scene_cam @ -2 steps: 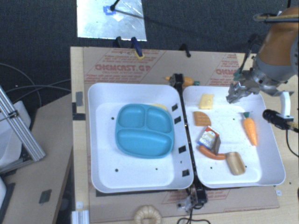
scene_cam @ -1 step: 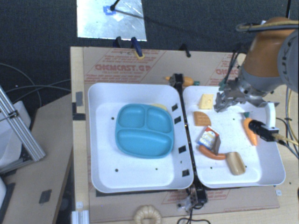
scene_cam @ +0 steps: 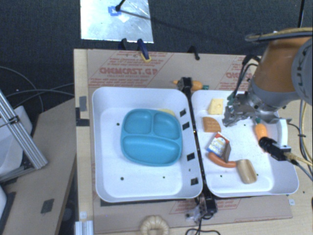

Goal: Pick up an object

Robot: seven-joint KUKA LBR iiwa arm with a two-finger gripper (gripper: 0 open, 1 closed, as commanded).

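Observation:
My gripper [scene_cam: 234, 118] hangs over the upper middle of the right bin [scene_cam: 283, 180], open, with nothing between its fingers. Just left of it lie a brown cracker [scene_cam: 211, 125] and, farther back, a yellow cheese slice [scene_cam: 215, 105]. An orange carrot [scene_cam: 261, 130] lies to its right. Nearer the front are a small colourful box [scene_cam: 218, 145], a red sausage [scene_cam: 222, 161] and a tan bread roll [scene_cam: 247, 171]. The grey and orange arm [scene_cam: 279, 72] hides the bin's back right corner.
The left bin [scene_cam: 105, 180] holds a blue divided plate [scene_cam: 151, 136] with a pale yellow item [scene_cam: 167, 111] at its far edge. A black divider [scene_cam: 193, 141] with clips runs between the bins. A small orange thing [scene_cam: 196, 85] sits behind them.

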